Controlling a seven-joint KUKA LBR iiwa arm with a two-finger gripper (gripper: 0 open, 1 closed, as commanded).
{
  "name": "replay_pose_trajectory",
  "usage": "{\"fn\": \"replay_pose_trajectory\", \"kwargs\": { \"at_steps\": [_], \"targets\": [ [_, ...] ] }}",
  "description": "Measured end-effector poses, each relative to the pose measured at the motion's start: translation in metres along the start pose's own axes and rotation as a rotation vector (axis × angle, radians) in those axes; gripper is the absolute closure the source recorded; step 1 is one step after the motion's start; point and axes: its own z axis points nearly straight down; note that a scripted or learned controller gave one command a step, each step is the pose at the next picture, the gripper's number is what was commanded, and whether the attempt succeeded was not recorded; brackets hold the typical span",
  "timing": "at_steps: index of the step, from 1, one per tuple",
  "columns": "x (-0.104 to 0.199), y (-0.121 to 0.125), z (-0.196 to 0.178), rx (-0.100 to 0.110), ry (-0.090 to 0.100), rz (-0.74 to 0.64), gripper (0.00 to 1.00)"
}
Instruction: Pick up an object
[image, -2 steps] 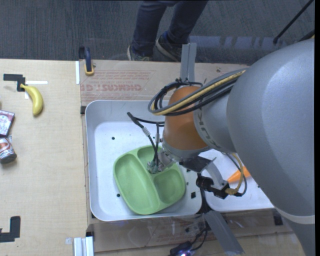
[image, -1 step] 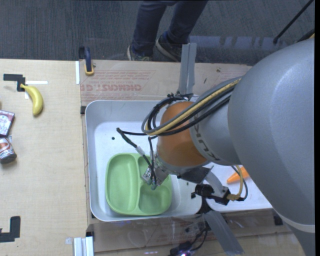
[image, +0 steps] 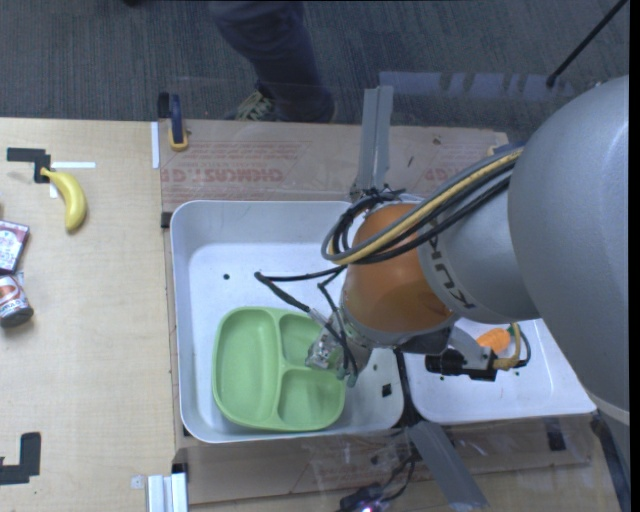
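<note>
A green divided plate (image: 268, 372) lies in the front part of the left white bin (image: 192, 290). My gripper (image: 330, 357) hangs low over the plate's right rim, under the orange wrist band (image: 395, 275). Nothing shows whether it touches the plate. The arm covers the bin's right side and hides what lies beneath it. An orange object (image: 497, 340) sits in the right bin (image: 520, 398), partly behind the arm and a black fitting.
On the wooden bench to the left lie a banana (image: 71, 199), a small packet (image: 10, 245) and a can (image: 14, 303). Black cables (image: 290, 290) loop from the wrist over the left bin. A clamp (image: 174, 125) stands at the bench's far edge.
</note>
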Motion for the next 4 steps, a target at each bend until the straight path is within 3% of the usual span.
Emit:
{"fn": "replay_pose_trajectory", "kwargs": {
  "at_steps": [1, 2, 3, 4],
  "targets": [
    [0.037, 0.052, 0.004, 0.013, 0.028, -0.389, 1.00],
    [0.042, 0.063, 0.004, 0.027, 0.033, -0.539, 1.00],
    [-0.001, -0.009, 0.004, 0.013, 0.031, -0.261, 1.00],
    [0.037, 0.046, 0.001, 0.026, 0.031, 0.200, 1.00]
  ]
}}
